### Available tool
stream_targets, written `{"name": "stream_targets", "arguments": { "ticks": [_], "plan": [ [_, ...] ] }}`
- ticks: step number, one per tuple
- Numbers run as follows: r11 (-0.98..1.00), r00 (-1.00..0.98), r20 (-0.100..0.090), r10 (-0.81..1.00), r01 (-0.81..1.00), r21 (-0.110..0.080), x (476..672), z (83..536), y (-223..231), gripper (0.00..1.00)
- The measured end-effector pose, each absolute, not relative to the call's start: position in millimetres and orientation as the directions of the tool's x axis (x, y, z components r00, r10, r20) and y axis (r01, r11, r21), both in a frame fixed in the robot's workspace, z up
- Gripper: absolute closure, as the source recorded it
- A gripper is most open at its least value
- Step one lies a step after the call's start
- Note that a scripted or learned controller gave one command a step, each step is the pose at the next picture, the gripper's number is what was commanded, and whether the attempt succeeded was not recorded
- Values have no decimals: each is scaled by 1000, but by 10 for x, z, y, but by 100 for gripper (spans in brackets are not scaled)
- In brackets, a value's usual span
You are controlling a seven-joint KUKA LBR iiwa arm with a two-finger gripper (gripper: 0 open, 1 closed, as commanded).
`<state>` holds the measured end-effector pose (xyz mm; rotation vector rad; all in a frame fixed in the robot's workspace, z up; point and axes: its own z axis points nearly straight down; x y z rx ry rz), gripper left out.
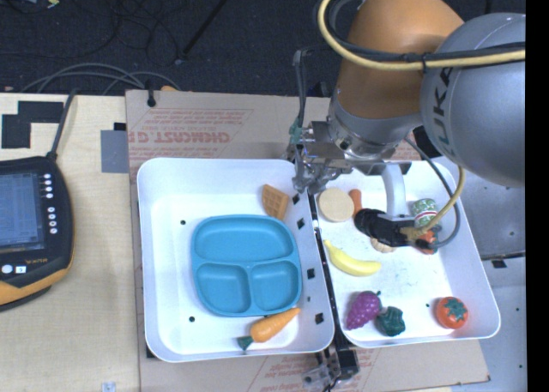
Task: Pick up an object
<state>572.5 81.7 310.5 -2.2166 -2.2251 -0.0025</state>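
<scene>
My gripper (306,177) hangs over the back of the divider between the two bins, under the grey and orange wrist. A tan waffle piece (275,202) lies just to its left in the left bin. Just to its right, in the right bin, lies a round beige disc (335,206) with a small orange piece (355,201) beside it. Nothing shows in the gripper. The arm hides the back part of the right bin.
The left bin (163,236) holds a blue divided plate (244,263) and a carrot (273,325) at the front. The right bin (476,283) holds a banana (352,262), purple grapes (364,308), a dark green broccoli (391,321), a tomato (451,312) and a green-white object (423,208).
</scene>
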Motion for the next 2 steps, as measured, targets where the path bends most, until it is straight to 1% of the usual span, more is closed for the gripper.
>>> {"name": "stream_targets", "arguments": {
  "ticks": [1, 2],
  "plan": [
    [4, -4, 2, 1000, 1000, 1, 5112, 3767, 1065, 100],
    [3, -3, 1, 1000, 1000, 1, 4747, 4247, 1135, 100]
  ]
}}
